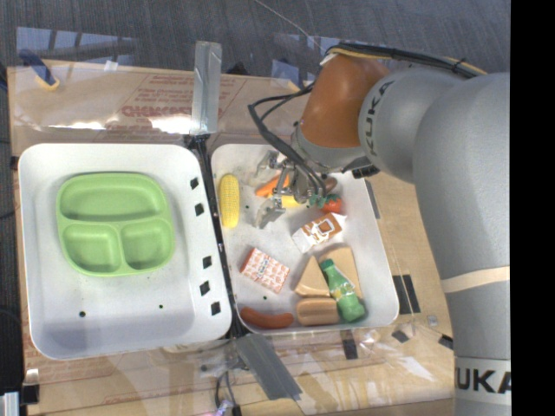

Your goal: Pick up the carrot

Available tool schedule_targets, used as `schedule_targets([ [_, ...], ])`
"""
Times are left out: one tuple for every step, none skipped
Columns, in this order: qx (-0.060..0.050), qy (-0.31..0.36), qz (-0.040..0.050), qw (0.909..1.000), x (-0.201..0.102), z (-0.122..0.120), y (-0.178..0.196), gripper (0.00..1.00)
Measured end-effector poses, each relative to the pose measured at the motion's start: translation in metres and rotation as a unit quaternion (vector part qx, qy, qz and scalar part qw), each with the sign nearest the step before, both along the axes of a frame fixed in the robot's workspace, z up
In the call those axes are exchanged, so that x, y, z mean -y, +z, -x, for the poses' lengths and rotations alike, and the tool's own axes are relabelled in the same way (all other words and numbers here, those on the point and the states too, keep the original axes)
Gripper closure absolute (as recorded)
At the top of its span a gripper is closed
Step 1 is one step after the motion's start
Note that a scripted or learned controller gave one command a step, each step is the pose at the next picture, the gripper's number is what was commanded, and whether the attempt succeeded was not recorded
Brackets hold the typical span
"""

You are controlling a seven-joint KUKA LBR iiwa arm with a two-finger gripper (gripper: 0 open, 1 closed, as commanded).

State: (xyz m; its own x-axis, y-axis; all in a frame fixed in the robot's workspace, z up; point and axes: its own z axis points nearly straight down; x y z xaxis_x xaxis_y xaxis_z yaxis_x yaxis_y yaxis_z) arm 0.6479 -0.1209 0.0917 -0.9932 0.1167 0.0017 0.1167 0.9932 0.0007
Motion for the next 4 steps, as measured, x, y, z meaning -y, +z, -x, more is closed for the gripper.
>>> schedule_targets([
  [0.003, 0.003, 0.0006, 1.0000, -0.001, -0.002, 0.013, 1.00],
  [0.005, -0.011, 0.0007, 0.9999, -0.028, -0.001, 0.072, 1.00],
  [0.005, 0.110, 0.0015, 0.9939, -0.023, 0.019, 0.151, 1.00],
  [0.004, 0.208, 0.0022, 0.9782, 0.046, -0.010, 0.214, 1.00],
])
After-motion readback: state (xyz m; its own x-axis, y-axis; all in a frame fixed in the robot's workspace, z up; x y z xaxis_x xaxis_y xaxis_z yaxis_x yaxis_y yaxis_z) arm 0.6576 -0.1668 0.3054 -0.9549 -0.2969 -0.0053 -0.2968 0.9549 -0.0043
